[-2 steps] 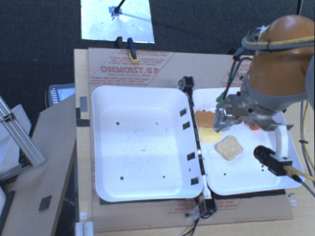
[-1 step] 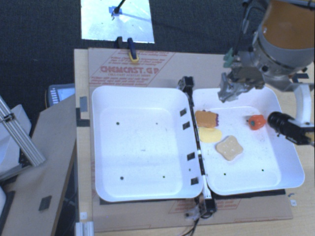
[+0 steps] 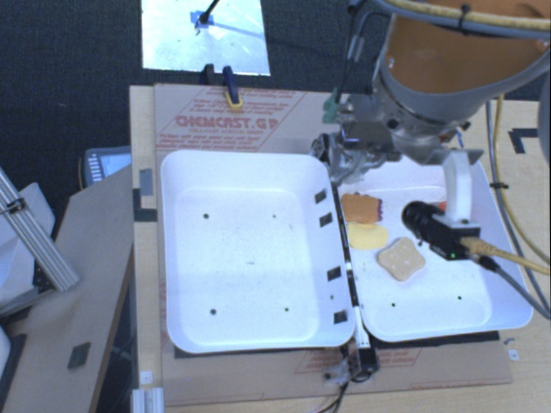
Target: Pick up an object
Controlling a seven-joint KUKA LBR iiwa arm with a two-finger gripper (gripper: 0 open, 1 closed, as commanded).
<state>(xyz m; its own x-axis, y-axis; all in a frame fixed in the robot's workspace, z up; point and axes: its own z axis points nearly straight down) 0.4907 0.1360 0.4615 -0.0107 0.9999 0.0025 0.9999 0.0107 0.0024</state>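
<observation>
The toast lies nearest, in the right bin, with a yellow slice touching it on its far left and an orange piece just beyond. The left bin is beside them on the desk. The gripper hangs over the far left corner of the right bin; I cannot tell its state. The step seems to be the approach. Next, it must come down over one piece.
</observation>
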